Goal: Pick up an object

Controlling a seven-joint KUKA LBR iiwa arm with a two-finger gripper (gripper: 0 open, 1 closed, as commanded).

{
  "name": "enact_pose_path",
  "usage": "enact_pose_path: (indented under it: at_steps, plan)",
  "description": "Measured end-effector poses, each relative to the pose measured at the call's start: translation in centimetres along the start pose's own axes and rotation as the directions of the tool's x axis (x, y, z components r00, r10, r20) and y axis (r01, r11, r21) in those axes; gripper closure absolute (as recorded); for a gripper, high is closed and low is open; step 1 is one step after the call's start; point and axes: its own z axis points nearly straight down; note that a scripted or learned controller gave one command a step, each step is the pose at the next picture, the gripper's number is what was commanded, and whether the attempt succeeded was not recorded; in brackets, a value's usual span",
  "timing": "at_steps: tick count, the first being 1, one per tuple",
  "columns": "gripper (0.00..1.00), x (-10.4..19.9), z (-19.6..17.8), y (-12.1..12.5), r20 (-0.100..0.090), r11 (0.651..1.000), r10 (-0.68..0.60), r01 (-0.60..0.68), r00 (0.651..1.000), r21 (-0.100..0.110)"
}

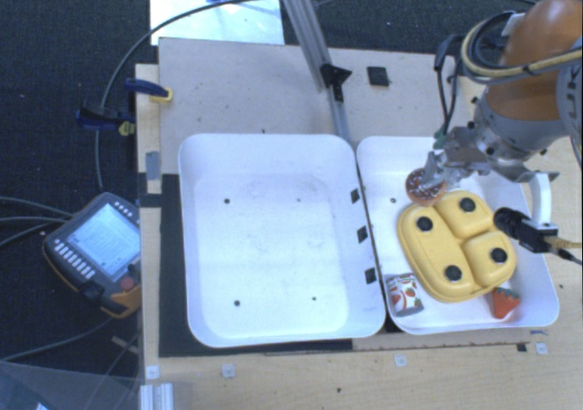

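Note:
The right bin (383,151) holds a large yellow moulded piece (457,244) with several black dots. A small round brown-and-pink doughnut-like thing (421,186) lies just off its upper left corner. A small printed carton (404,294) sits at the bin's front left, and a red-orange strawberry-like toy (504,303) at the front right. My gripper (435,169) hangs from the grey arm directly over the doughnut, its tip at or touching the doughnut's upper right edge. The arm's body hides how the gripper meets it.
The left bin (191,162) stands beside the right one, with a raised divider rim (360,217) between them. A black part with white cable (526,228) juts over the yellow piece's right edge. A metal pole (310,35) slants across the back of the bench.

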Motion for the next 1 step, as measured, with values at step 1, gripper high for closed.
enact_pose_path:
  at_steps: [1]
  plan:
    - [1.00, 6.18, 0.65, 0.38, -0.001, 1.000, -0.002, 0.002, 1.000, 0.000]
